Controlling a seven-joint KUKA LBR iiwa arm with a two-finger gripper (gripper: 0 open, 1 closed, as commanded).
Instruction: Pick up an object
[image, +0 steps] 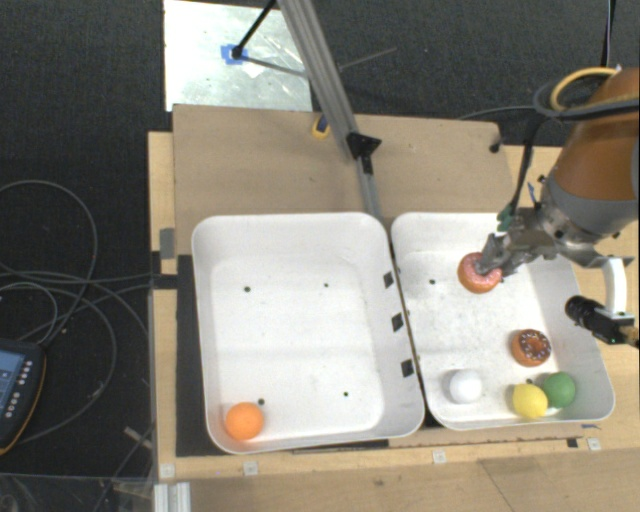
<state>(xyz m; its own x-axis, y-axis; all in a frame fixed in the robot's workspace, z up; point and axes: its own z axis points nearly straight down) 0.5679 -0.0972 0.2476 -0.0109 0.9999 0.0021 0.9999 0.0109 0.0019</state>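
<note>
Pincer (492, 262) grips one pink donut (477, 275); one chocolate donut (531, 347), four balls.

Bench (270, 160): tan top, carrying two white bins side by side.
Left bin (290, 235): on the bench, well to the left of the gripper (492, 262).
Right bin (420, 240): on the bench, directly beneath the gripper, touching the left bin.
</note>
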